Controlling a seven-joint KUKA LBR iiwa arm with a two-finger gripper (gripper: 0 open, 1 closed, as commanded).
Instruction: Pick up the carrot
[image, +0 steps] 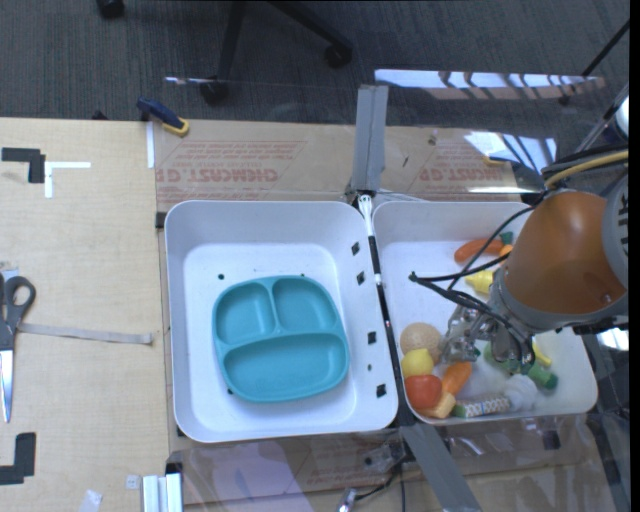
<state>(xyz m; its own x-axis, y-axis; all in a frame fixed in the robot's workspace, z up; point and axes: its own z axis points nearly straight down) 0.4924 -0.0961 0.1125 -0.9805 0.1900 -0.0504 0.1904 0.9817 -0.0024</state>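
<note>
Hovering my claw (478, 345) in the right bin, grip state unclear, just above-right of the slanted carrot (456, 377).

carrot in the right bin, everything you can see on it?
The carrot is a small orange piece, smooth like toy plastic, lying tilted in the right bin near its front wall. Its upper end runs under the claw, so only the lower part shows. A red tomato-like piece touches its left side, with a yellow piece just above that. Whether the claw grips it cannot be told from here.
</note>
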